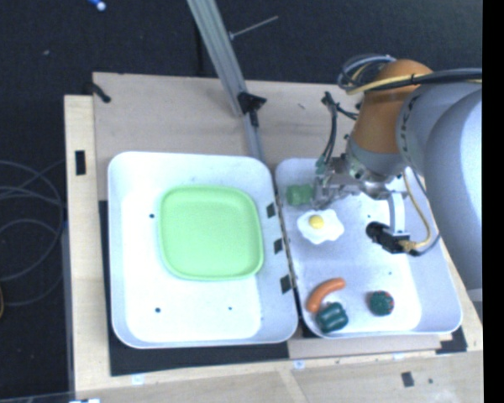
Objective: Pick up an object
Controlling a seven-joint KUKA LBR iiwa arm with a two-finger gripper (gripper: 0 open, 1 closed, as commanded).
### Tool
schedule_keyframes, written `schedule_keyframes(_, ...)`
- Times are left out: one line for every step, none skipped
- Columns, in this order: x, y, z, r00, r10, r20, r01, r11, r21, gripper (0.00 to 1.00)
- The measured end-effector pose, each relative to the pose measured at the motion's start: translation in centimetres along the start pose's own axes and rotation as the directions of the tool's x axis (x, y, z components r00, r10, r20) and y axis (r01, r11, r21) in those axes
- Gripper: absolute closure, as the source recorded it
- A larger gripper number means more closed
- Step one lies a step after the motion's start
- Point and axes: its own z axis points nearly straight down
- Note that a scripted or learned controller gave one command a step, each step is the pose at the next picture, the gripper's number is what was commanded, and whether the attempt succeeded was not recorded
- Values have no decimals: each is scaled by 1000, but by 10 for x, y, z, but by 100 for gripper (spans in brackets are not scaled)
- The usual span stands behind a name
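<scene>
The right bin holds a fried egg toy, a small green block at its far left corner, an orange sausage, a green pepper-like piece and a dark green round piece. My gripper hangs low over the bin's far left part, just right of the green block and just above the egg. Nothing shows between its tips.
The left bin carries a light green square plate. A grey slanted pole stands behind the bins. A black cable fitting on the arm hangs over the right bin's middle.
</scene>
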Motion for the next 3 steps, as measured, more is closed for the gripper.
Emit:
schedule_keyframes(-7, 2, -45, 1000, -2, 0, 2, 1000, 1, 100)
schedule_keyframes(-4, 8, -107, 1000, -3, 0, 3, 1000, -1, 100)
schedule_keyframes(-5, 8, -136, 1000, -3, 0, 3, 1000, 2, 100)
